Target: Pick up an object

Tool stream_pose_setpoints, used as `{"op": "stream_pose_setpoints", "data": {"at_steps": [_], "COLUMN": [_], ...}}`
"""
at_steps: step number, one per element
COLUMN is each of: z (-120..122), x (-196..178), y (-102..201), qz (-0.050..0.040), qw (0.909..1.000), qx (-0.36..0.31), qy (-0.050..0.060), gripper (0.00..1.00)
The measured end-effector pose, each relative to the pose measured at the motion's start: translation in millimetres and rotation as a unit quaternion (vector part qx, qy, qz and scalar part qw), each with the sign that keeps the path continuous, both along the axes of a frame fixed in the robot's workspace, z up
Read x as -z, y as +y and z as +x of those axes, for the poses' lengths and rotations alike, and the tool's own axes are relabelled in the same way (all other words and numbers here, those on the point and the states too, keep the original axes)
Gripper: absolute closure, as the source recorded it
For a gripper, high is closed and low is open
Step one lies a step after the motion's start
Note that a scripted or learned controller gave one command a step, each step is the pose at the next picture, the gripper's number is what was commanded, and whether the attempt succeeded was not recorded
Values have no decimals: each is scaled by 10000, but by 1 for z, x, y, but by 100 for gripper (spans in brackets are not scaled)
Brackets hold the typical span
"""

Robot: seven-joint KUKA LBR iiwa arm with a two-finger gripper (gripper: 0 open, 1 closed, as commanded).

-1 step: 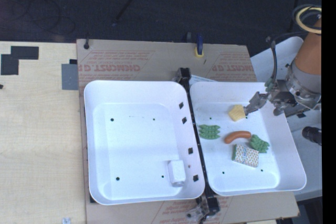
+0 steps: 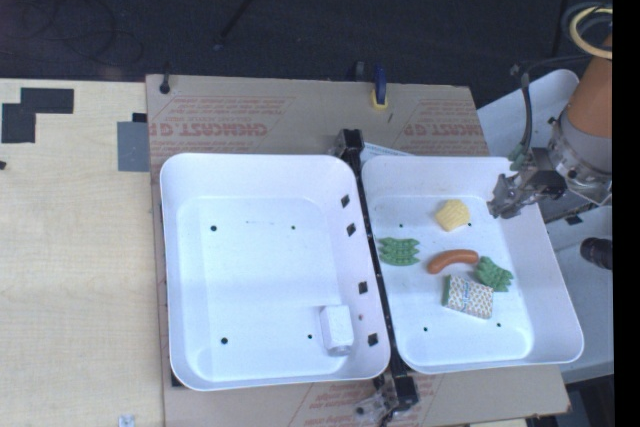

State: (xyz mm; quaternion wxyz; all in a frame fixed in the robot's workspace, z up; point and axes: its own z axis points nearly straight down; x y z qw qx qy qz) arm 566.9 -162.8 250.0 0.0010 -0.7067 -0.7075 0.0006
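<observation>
Far left: pale wood bench top (image 2: 70, 295) w/ a few dark patches near its upper edge. Next, brown cardboard sheet (image 2: 270, 115) under both bins, printed lettering upside down.

Left bin (image 2: 185, 215), white, shallow: one small white block (image 2: 336, 328) near its lower right corner, close to the wall by the divide. Black clips (image 2: 352, 147) run down the seam btw the 2 bins. Blue-and-yellow clamp (image 2: 379, 87) at the cardboard's top edge, above the seam.

Right bin (image 2: 555, 315): green leafy piece (image 2: 398, 251) on the left side, just beside the seam wall. Yellow corn-like piece (image 2: 452, 214) upper middle. Orange sausage (image 2: 453, 260) below it, lying roughly across. Patterned square packet (image 2: 469, 296) below the sausage, tilted; second green piece (image 2: 494, 273) touching the packet's upper right corner & just right of the sausage end.

Gripper (image 2: 503, 200) at the right bin's upper right rim, arm (image 2: 590, 115) coming in from the right. Nothing seen btw the fingers; open or closed, can't tell at this res.

Rel. to gripper: yellow piece is nearest, just to its left & a bit lower, not touching. Sausage, packet & 2nd green piece lie below-left, apart from it. Leafy piece further left. White block well apart, in the other bin.
</observation>
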Motion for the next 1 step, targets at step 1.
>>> {"op": "stream_pose_setpoints", "data": {"at_steps": [1], "z": [-96], "x": [3], "y": [2], "qz": [12], "qw": [10000], "qx": [22], "qy": [34], "gripper": [100]}}
